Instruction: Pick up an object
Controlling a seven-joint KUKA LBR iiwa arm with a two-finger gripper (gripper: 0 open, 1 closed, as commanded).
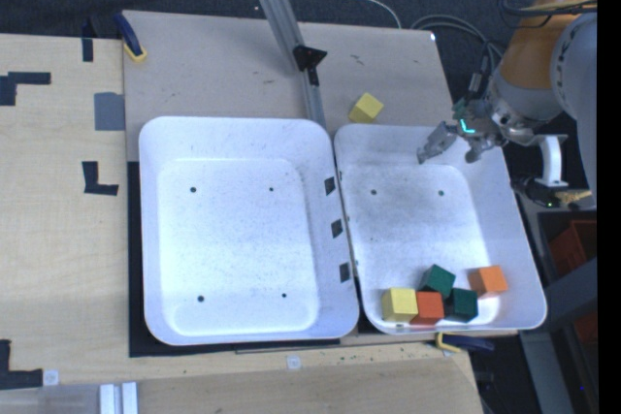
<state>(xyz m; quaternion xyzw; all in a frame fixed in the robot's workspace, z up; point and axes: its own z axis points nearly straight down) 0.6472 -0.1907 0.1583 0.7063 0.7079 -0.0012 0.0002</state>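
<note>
five blocks (441,294) clustered in right bin's (505,199) near corner (yellow, orange, green).

1. One camera sits high above the bench (223,63) and looks down at a slant.
2. It is far enough back to see both bins: the left bin (155,228) and the right bin (514,238) (side by side).
3. The arm (543,53) comes in from the right side of the view.
</note>
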